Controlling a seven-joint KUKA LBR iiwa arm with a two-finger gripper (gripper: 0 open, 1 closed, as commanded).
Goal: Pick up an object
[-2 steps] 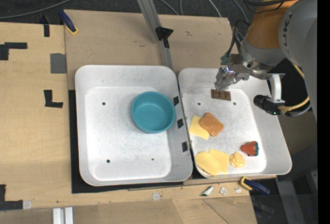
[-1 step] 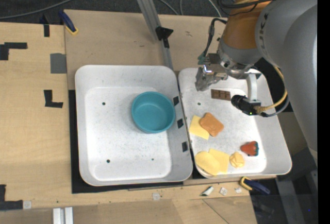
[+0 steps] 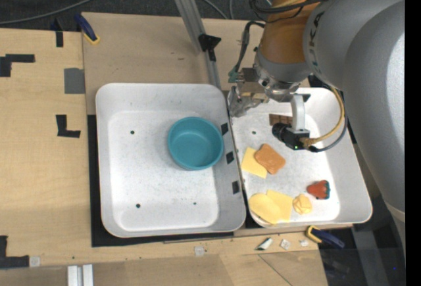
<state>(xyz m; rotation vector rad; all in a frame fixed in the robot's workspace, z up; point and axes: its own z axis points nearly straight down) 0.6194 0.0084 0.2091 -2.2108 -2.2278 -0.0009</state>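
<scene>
We are logging the gripper (image 3: pixel 245 102) hovering at the right bin's (image 3: pixel 342 215) upper-left corner; its grip we cannot tell. Orange block (image 3: pixel 270 158) is lying below-right; teal bowl (image 3: pixel 195 142) sitting lower-left.

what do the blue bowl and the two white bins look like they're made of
The blue bowl looks like plastic, smooth and matte: uniform teal color, soft even shading and a thin rim, though glazed ceramic can't be ruled out. The left bin and right bin look like molded plastic trays: rounded corners, shallow curved walls, a dull white surface with fine dark speckles.
</scene>
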